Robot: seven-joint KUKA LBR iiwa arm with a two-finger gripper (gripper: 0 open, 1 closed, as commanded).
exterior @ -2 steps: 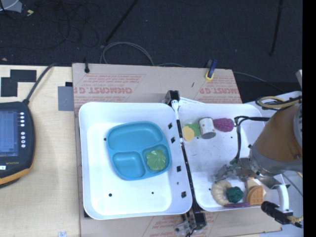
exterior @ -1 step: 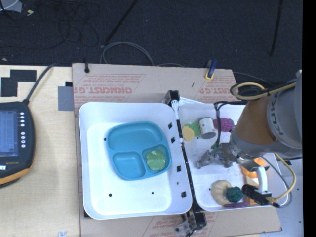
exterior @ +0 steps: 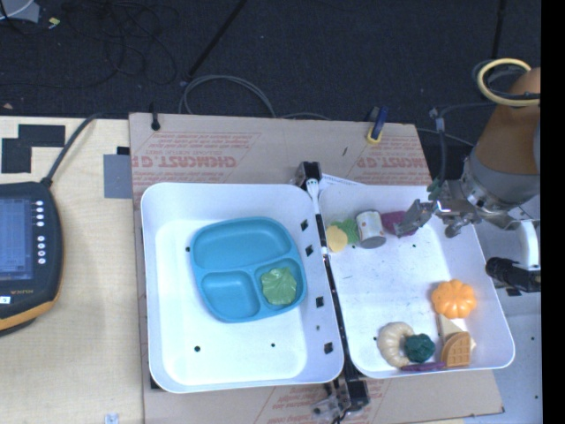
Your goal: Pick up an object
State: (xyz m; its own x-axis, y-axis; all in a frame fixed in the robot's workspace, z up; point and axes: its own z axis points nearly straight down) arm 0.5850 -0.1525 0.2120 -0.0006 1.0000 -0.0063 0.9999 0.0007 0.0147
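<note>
My gripper [exterior: 430, 217] hangs over the back of the right bin [exterior: 494, 325], at the end of the grey arm with its orange band [exterior: 512, 131]. Just left of it a small grey can [exterior: 369, 228] lies on its side, apart from the gripper. Beside the can are a green piece [exterior: 351, 230] and a yellow piece [exterior: 337, 237]. An orange pumpkin [exterior: 454, 298] sits toward the bin's front right. At the front lie a cream ring [exterior: 394, 337], a dark green lump [exterior: 420, 348] and a waffle piece [exterior: 457, 350].
The left bin [exterior: 168, 325] holds a blue divided tray [exterior: 238, 268] with a green leafy item [exterior: 280, 285] in its right compartment. A ridge [exterior: 320, 272] separates the bins. A teach pendant [exterior: 22, 246] lies on the bench at the far left.
</note>
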